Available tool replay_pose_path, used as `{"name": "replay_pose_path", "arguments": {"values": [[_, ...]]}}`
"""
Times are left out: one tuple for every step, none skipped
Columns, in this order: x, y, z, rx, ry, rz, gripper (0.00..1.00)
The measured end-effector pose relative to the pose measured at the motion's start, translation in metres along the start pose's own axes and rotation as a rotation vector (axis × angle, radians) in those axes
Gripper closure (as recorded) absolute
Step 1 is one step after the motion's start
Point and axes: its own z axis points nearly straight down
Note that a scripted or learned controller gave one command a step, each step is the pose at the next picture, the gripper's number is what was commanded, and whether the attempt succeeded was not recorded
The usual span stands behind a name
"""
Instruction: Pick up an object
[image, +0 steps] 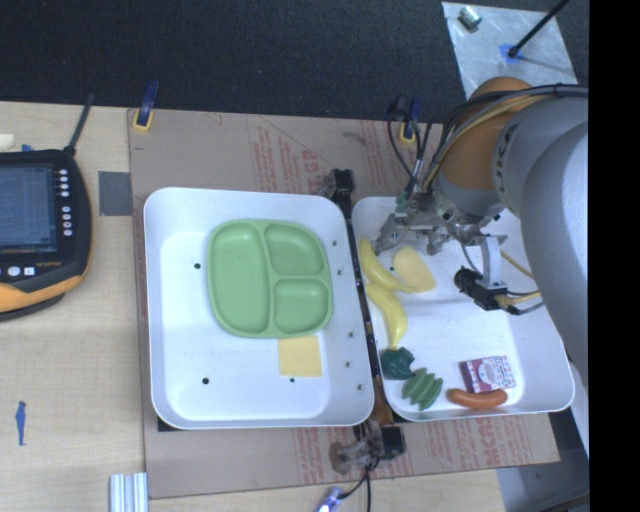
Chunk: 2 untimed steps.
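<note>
A pale wood desk (70, 400) under a dark carpeted floor edge carries a brown cardboard sheet (250, 150), on which two shallow white plastic bins sit side by side. Left of the left bin (170, 300), a black and orange handheld control pendant (35, 225) lies on the bare wood, with a grey tape patch (115, 193) between it and that bin. Inside the left bin rests a light green three-compartment plastic plate (268, 278), smooth and rounded at its corners, and just below the plate lies a flat yellow square slice of toy cheese (300, 356). A blue clamp (146, 103) grips the cardboard's far edge above the left bin.

Right of the left bin, the right bin (540, 345) holds the toy food. A curved yellow plastic banana (385, 295) lies along the shared wall, and a pale yellow rounded piece (413, 270) sits just beside it. Lower down lie a dark green broccoli floret (397, 363), a ribbed green vegetable piece (422, 388), a small red and white printed packet (487, 374) and an orange-red sausage (477, 399).

The metal two-finger tool (418, 236), hung below the grey arm (545, 190) with its orange band, hovers over the right bin's far end, directly above the pale yellow piece; whether its fingers are spread or clenched cannot be told.
</note>
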Motion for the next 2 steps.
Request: {"name": "replay_pose_path", "arguments": {"values": [[-0.018,-0.007,0.0,0.001,0.001,0.003,0.0],[-0.039,0.0,-0.027,-0.003,0.0,0.003,0.0]]}}
